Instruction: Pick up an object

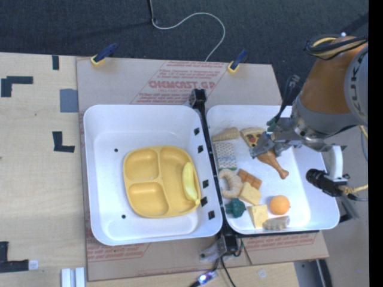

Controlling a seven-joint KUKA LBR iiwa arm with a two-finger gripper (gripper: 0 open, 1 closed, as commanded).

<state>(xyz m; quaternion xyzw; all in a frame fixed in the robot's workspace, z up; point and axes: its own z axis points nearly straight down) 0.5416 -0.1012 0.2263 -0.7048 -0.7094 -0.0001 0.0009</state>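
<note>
- Camera view: the arm (329, 94) reaches in from the right over the right bin (317, 217), and its gripper (267, 143) hangs above that bin's upper middle.
- Whether the jaws are spread or pressed together cannot be told from here; the wrist body covers them.
- The likeliest target is the drumstick (276, 162), which lies just below and a little right of the gripper tip, touching or very nearly so.
- Its long axis runs on a slant, from upper left under the gripper down to lower right at its knob end, so a grasp would best close across that line.
- A pizza slice (252, 137) sits just left of the gripper, close enough to be caught instead.
- Further off in the same bin: an orange (279, 205), cheese (258, 214) and a green piece (235, 208), all nearer the front edge.
- The left bin (99, 160) bears a yellow tray (154, 181) with a banana (190, 183), well apart from the gripper.
- Nothing shows as lifted; the pick looks not yet made.
</note>
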